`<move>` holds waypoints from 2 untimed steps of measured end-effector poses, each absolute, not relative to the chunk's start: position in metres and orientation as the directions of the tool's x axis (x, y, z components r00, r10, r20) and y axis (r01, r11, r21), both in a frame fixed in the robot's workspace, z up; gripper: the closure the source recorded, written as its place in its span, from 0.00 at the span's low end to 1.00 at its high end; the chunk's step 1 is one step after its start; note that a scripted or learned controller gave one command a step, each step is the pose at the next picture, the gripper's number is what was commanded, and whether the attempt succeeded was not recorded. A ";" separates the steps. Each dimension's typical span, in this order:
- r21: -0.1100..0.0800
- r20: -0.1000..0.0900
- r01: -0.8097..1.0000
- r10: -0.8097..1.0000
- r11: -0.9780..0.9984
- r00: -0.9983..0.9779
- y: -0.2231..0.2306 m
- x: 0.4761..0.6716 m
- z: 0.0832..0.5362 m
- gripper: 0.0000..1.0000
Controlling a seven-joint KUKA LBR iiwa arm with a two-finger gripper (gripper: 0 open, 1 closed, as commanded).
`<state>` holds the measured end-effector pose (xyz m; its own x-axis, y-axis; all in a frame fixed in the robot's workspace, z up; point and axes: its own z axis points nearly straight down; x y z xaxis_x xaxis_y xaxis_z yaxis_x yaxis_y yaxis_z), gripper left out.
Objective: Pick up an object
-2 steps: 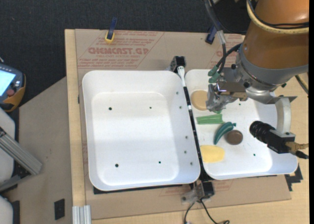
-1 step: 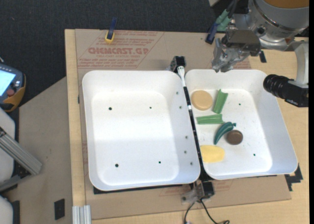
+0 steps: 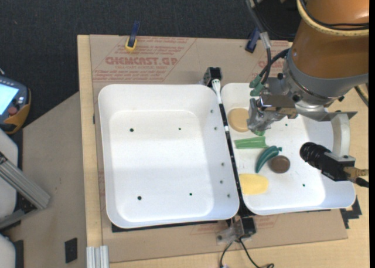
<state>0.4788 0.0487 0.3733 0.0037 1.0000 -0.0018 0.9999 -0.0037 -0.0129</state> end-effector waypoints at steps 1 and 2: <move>0.020 0.001 1.000 1.000 0.001 -0.001 0.045 0.517 0.520 1.00; -0.018 -0.002 1.000 1.000 0.000 0.000 0.079 0.490 0.254 1.00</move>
